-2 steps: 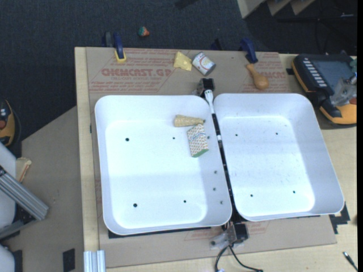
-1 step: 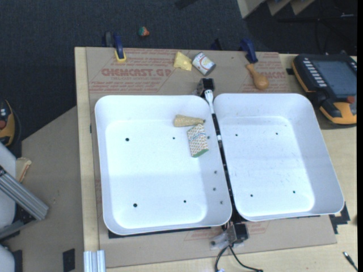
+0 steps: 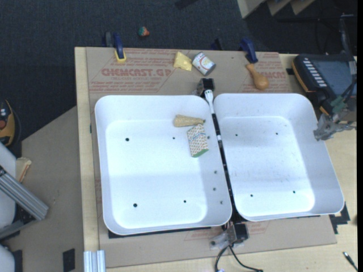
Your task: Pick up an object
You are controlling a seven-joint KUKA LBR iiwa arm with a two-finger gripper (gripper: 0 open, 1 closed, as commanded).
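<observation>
In the left bin (image 3: 113,118), near its upper right corner, lie two objects. One is a tan, cone-like piece (image 3: 188,120). Just below it, touching or nearly so, is a small packet with a green and white pattern (image 3: 197,140). My gripper (image 3: 327,128) hangs at the far right, over the outer rim of the right bin (image 3: 317,169), well away from both objects. It is small and partly blurred against the bench.
On the board behind the bins lie a yellow wedge (image 3: 182,62), a small white box (image 3: 203,63), an orange pear-shaped piece (image 3: 258,78) and a black-handled tool (image 3: 207,88). Two blue clamps (image 3: 118,44) hold the board. A black device (image 3: 320,72) sits at the back right.
</observation>
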